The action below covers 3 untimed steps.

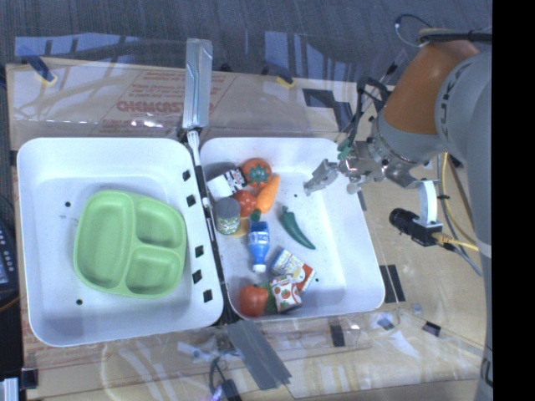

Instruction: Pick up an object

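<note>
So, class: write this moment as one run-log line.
arm: over right bin | gripper: above bin's far right, nothing held | nearest: green pepper | green tray: left bin

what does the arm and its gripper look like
The arm is a bulky grey body with a rounded orange band above the wrist. Thin dark cables loop beside it. The gripper is small, metallic grey, with a cluttered wrist block behind it.
</note>
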### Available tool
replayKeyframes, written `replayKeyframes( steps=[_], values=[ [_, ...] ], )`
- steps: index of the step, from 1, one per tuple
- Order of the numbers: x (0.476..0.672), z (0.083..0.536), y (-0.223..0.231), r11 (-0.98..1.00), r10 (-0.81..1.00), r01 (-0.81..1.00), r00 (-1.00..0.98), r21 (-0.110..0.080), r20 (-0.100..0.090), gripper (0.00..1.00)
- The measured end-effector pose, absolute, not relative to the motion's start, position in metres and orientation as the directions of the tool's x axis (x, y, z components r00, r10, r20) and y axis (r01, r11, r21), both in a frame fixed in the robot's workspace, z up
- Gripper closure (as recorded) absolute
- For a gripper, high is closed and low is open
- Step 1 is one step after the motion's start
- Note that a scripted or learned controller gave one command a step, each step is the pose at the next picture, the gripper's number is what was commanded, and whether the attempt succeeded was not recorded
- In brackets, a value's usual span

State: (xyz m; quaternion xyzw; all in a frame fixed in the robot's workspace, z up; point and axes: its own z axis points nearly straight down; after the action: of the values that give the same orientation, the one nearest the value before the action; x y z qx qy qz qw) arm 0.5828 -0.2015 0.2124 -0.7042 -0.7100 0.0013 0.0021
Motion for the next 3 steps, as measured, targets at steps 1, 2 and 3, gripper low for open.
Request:
replayKeyframes(
  steps=[1, 2, 3],
  values=[
    [0.612, 0.097, -0.160, 0.226, 0.974, 0.974, -0.226, 0.007, 0.000, 0.00],
    [0.649, 0.094, -0.143, 0.306, 0.952, 0.952, -0.306, 0.002, -0.001, 0.00],
    [0.650, 0.105, -0.142, 0.310, 0.951, 0.951, -0.310, 0.001, -0.001, 1.00]
  ],
)
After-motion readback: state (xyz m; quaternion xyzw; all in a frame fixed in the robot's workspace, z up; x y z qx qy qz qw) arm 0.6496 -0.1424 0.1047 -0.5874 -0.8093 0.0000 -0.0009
